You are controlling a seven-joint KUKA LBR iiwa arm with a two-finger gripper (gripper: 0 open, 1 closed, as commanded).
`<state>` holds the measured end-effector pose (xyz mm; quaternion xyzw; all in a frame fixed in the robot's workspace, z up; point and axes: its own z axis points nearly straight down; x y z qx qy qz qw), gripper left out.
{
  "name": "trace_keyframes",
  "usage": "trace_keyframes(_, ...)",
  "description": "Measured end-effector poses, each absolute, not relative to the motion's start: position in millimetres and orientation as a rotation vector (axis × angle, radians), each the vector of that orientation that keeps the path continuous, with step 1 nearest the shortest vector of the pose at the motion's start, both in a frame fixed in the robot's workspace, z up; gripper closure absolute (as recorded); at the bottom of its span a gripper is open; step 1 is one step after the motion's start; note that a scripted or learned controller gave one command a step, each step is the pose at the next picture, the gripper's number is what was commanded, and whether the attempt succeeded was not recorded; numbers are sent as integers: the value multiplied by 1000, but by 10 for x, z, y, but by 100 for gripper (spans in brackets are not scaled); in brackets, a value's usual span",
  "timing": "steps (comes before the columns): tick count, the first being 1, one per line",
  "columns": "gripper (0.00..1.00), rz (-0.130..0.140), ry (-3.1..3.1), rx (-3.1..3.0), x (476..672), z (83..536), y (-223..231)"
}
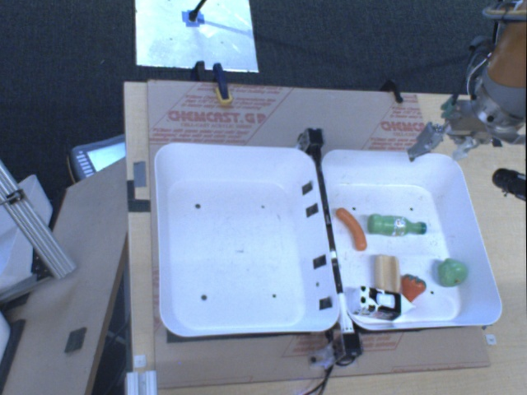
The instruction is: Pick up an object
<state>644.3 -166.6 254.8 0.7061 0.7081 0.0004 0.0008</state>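
Item: green bottle [396,225], lying on its side on the floor of the right bin [466,212]. We take it as the likeliest pick, being the object nearest the gripper [445,135]. From the gripper it lies down the view and a little to the left, well apart. Its long axis runs left to right across the view, cap end pointing right, so we judge that the fingers would need to close across that axis, from the near and far sides.

Adjacent items, each farther from the gripper than the bottle:
- orange carrot [352,228], just left of the bottle, long axis slanting down to the right.
- green ball [451,271], below the gripper, toward the bin's near right corner.
- tan block [386,272], upright in the view, beyond the bottle.
- red strawberry [413,286], touching or just beside the block.
- black-and-white carton [377,303], farthest, at the near wall.

End effector: the gripper hangs over the bin's far right rim, carrying nothing. We cannot tell how its fingers are set.
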Motion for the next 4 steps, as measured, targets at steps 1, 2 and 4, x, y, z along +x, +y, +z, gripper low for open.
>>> trace_keyframes(1,0,15,2229,2202,6714,3363,-982)
trace_keyframes(2,100,6,2227,2207,6698,3425,-1033)
trace_keyframes(4,100,10,2227,2209,5727,5391,-495)
